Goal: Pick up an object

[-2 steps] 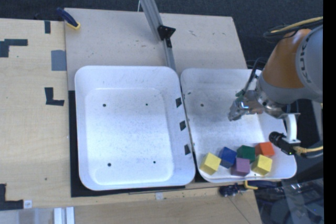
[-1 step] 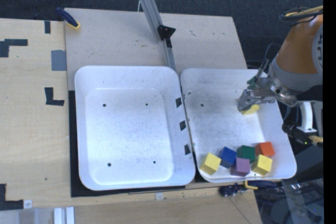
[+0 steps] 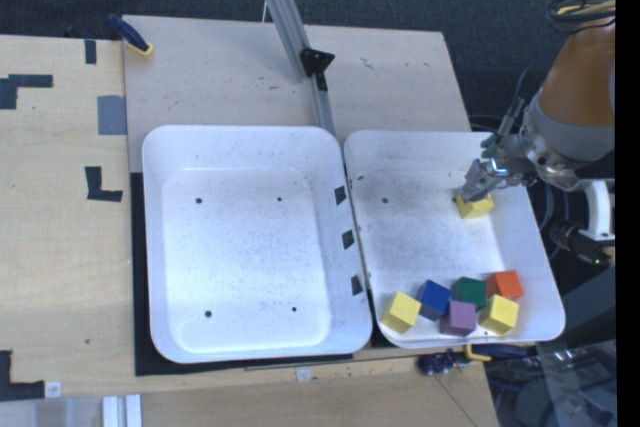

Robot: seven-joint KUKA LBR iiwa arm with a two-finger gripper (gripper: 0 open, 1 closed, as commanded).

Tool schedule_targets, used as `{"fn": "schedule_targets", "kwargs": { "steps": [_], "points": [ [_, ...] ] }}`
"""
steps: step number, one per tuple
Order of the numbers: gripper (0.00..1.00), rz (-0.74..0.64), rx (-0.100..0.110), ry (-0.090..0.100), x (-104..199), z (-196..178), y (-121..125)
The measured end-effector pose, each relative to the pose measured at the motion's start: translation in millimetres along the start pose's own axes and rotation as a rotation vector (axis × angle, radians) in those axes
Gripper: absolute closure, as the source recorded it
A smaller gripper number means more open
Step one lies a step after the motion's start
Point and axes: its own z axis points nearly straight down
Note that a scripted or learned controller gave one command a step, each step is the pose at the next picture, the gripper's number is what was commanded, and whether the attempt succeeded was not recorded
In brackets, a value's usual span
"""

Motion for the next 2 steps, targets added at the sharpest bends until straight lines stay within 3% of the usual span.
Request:
{"fn": "schedule_targets", "kwargs": {
  "steps": [2],
  "points": [
    [1.00,-0.007,0.005,0.003,126,0,-9]
  ]
}}
